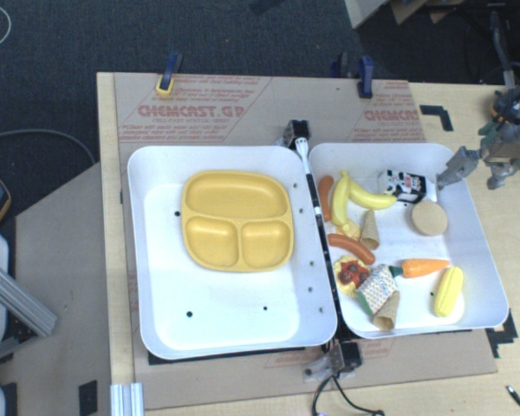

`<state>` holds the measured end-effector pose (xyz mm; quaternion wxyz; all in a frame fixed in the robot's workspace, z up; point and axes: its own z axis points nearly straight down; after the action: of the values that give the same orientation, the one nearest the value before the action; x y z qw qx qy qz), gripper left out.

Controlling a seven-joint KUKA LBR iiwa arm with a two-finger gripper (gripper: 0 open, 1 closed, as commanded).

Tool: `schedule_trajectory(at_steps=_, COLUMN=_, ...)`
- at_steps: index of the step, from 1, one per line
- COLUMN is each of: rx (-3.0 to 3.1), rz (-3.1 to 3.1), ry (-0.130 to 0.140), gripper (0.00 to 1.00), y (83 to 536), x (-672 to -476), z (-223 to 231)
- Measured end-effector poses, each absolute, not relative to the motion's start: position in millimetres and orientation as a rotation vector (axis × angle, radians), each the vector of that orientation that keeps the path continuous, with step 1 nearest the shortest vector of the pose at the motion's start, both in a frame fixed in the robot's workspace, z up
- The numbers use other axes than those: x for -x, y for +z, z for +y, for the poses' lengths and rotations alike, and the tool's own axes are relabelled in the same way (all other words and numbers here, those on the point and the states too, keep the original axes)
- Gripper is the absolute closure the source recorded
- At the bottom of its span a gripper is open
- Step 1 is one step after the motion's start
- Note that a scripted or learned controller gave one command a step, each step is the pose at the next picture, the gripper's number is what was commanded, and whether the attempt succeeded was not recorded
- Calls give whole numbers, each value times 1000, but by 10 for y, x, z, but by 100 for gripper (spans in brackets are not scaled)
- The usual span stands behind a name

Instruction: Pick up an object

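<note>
Left bin on the desk: yellow three-compartment tray, flat, in the upper half.

Right bin, toy food, left to right:
- two red sausages, one upright near the divider, one angled lower down
- banana bunch, yellow, just right of the upper sausage
- cone just below the bananas
- red strawberry-like piece at the left wall
- checked wrapped piece with a second cone touching it, near the front wall
- black-and-white cow-pattern item near the back wall, touching the banana tip
- carrot, orange, lying flat mid-bin
- tan round disc just below and right of the cow item
- yellow corn cob near the front right corner

End effector sits at the right bin's back right corner, over the rim, near the disc and cow item. Nothing between its fingers that I can see. Opening: can't tell, too small and blurred.
</note>
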<state>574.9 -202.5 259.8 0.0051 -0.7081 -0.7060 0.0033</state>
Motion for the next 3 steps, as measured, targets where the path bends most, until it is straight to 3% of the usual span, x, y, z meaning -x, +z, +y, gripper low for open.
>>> schedule_trajectory(at_steps=1, rx=2222, rz=-2222, ry=0, gripper=0, y=2669, x=-5772, z=-2020)
schedule_trajectory(at_steps=3, rx=2218, rz=-2217, ry=4, gripper=0, y=1621, x=-5789, z=-2107)
